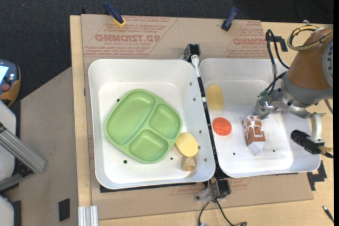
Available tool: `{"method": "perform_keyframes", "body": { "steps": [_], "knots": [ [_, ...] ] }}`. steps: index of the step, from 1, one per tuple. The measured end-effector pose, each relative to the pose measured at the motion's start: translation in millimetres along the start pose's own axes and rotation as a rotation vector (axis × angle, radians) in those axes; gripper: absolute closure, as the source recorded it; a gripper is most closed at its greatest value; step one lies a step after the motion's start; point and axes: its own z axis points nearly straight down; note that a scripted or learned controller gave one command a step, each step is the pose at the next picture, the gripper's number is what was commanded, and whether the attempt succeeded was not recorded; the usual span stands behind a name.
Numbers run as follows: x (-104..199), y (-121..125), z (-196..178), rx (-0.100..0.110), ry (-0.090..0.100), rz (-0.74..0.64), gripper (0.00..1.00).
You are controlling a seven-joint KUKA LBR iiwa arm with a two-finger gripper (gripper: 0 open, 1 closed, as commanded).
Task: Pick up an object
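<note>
The hand point(263, 107) hangs low over the right bin point(275, 164), at the top end of a small brown carton point(254, 133) lying on the bin floor. Whether its grip is open or closed I cannot tell, and nothing shows between its tips. Just left of the carton lies an orange disc point(222, 127), and a pale yellow piece point(215, 97) sits nearer the divider. The left bin point(100, 129) holds a green tray point(143, 125) and a yellow mushroom-shaped toy point(187, 149). The likely risk: meeting the carton at its end rather than its middle, the hand may tip it or push it aside, or close on air.
</note>
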Motion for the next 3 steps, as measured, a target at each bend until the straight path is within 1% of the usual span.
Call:
{"method": "perform_keyframes", "body": {
  "steps": [1,2,3],
  "knots": [
    [41,-26,-82,-0.008,-0.001,-0.006,1.00],
    [78,40,-347,-0.029,-0.005,-0.009,1.00],
    [82,-31,-435,-0.016,-0.003,-0.005,1.00]
  ]
}}
